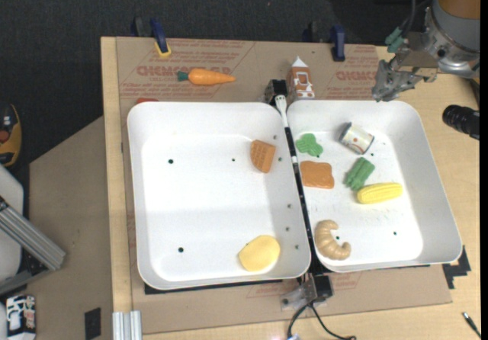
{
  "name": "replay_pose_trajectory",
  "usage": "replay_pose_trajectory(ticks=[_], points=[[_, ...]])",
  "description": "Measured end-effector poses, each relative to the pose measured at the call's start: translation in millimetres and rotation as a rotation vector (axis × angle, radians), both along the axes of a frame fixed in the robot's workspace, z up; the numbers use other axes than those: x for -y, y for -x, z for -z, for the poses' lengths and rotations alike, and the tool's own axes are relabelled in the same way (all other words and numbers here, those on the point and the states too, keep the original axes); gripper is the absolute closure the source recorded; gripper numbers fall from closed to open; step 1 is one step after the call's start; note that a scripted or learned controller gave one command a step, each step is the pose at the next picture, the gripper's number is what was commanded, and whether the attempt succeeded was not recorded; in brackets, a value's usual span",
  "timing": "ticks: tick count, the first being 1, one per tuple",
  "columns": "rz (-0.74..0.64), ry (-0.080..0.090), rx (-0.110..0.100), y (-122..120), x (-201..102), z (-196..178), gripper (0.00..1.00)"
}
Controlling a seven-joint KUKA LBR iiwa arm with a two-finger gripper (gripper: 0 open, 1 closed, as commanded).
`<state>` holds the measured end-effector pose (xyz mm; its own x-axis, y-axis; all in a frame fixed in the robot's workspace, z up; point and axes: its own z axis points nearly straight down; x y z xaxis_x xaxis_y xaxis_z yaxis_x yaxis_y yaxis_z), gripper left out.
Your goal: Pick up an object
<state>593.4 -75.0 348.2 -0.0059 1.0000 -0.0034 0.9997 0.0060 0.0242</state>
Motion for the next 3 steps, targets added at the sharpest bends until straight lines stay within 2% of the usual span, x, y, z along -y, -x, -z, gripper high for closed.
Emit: replay_pose_trajectory(ticks=[1, 2, 3], points=[[0.001, -0.006, -0.033, 40, -49, 74, 1.00], [-0.004, -0.007, -0.036, 35, -148, 170, 1.00], [-0.001, -0.007, -0.020, 73, -202, 103, 1.00]])
